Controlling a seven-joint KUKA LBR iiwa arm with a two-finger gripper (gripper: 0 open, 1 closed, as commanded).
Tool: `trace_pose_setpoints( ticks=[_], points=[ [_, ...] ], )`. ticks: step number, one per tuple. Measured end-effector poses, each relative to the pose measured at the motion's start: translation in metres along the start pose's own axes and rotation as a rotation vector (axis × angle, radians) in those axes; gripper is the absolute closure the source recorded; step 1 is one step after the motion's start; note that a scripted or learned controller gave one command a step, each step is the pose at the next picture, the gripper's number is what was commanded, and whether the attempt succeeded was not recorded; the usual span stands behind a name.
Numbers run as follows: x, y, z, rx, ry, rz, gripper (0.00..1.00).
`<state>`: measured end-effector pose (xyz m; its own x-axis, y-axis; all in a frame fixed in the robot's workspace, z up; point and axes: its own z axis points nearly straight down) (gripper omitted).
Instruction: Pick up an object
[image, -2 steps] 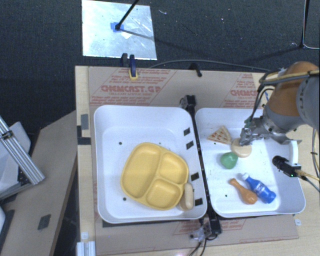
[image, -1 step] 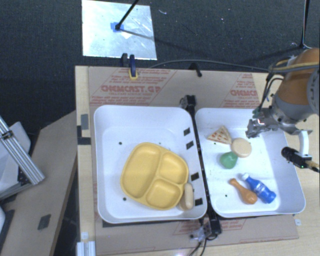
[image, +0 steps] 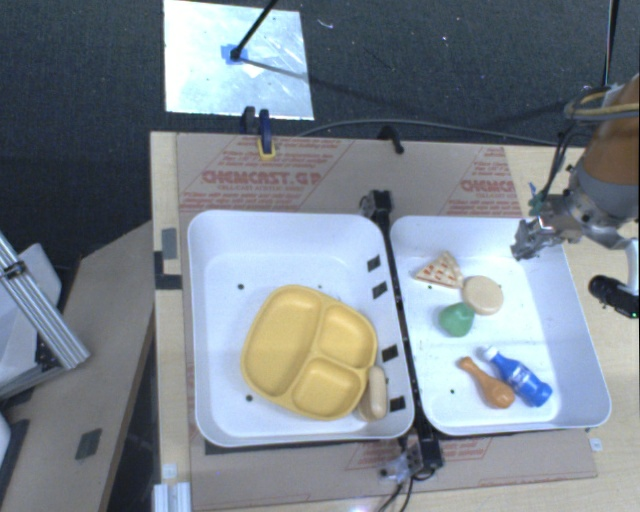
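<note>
We see the gripper (image: 527, 245) at the far right corner of the right bin (image: 585, 330), near its back wall, and at this size we cannot tell how it stands, and nothing is visible in it. All the small things that we could pick lie from it toward the left and toward the front of the bin. The nearest ones are the waffle wedge (image: 439, 271) and the round beige disc (image: 484, 295); the disc sits just beside the green piece (image: 457, 319), and they seem to touch. Further to the front lie the drumstick (image: 486, 383) and the blue bottle (image: 520, 378), close together, both with the long axis running diagonally from the upper left to the lower right of the view. In the left bin (image: 215, 300) there is a yellow divided tray (image: 310, 350) with a pale bread roll (image: 374, 392) leaning at its right edge; these are well apart from the arm. We judge that the picking has not yet begun, because the tool is at the edge of the bin and not over any object. For the disc, the move would go left and a little forward, then down. For the bottle or the drumstick, we think the wrist should turn so that the closing goes across the diagonal axis. Their closeness to each other could make a clean grasp difficult.
</note>
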<state>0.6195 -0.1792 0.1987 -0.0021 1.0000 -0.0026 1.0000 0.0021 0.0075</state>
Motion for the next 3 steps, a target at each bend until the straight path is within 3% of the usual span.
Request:
trace_pose_setpoints(
  ticks=[1,3],
  points=[
    [-0.001,0.0,-0.065,-0.001,0.0,-0.002,1.0],
    [0.107,-0.005,-0.06,0.006,0.004,-0.007,1.0]
  ],
)
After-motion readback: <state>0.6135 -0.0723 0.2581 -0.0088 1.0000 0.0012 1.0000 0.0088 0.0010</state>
